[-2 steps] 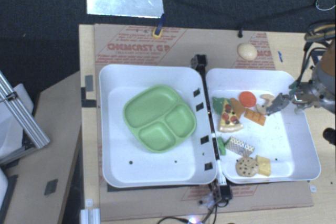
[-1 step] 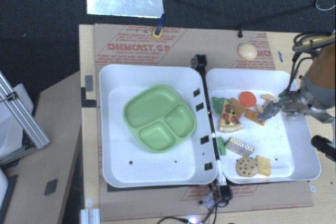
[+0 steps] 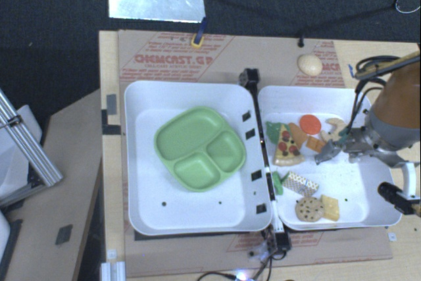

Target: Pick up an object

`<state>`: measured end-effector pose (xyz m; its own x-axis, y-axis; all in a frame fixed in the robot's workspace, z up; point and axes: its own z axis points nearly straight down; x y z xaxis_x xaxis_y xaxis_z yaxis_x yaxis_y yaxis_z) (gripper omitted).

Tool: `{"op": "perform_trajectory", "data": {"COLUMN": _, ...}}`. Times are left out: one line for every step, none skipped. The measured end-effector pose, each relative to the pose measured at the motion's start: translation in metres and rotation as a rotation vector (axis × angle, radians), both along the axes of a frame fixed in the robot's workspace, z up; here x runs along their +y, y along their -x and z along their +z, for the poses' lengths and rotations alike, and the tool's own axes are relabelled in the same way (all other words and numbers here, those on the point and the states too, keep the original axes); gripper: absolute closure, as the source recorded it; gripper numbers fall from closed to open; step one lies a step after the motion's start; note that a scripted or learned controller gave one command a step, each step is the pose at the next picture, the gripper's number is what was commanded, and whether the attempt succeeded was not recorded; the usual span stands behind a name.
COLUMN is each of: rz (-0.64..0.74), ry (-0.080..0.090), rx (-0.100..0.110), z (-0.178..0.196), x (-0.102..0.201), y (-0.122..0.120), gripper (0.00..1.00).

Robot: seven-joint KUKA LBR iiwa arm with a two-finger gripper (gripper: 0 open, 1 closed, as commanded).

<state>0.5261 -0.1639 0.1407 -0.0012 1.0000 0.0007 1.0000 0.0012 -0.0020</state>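
Observation:
The right bin [image 3: 370, 191] holds several toy foods: a pizza slice [image 3: 287, 145], a red-orange disc [image 3: 310, 124], a small orange block [image 3: 315, 143], a tan curved piece [image 3: 336, 124], a checkered wafer [image 3: 300, 182], a cookie [image 3: 307, 208] and a yellow wedge [image 3: 330, 207]. My gripper [image 3: 331, 145] hangs low in this bin, just right of the orange block and below the tan piece. The grey arm behind it comes in from the right edge. Whether anything is gripped is hidden by the gripper's body.
The left bin [image 3: 141, 161] carries a green divided plate [image 3: 199, 148]. A black divider [image 3: 260, 141] runs between the bins. On the bench behind the right bin lies a beige egg-shaped object [image 3: 310, 64]. A yellow clip [image 3: 198, 41] sits at the bench's back edge.

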Motion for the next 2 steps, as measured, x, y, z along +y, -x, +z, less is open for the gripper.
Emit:
{"op": "perform_trajectory", "data": {"rz": 0.000, "ry": 0.000, "rx": 0.000, "z": -0.052, "x": 0.001, "y": 0.000, "gripper": 0.00}}
{"op": "perform_trajectory", "data": {"rz": 0.000, "ry": 0.001, "rx": -0.005, "z": -0.039, "x": 0.000, "y": -0.001, "gripper": 1.00}}
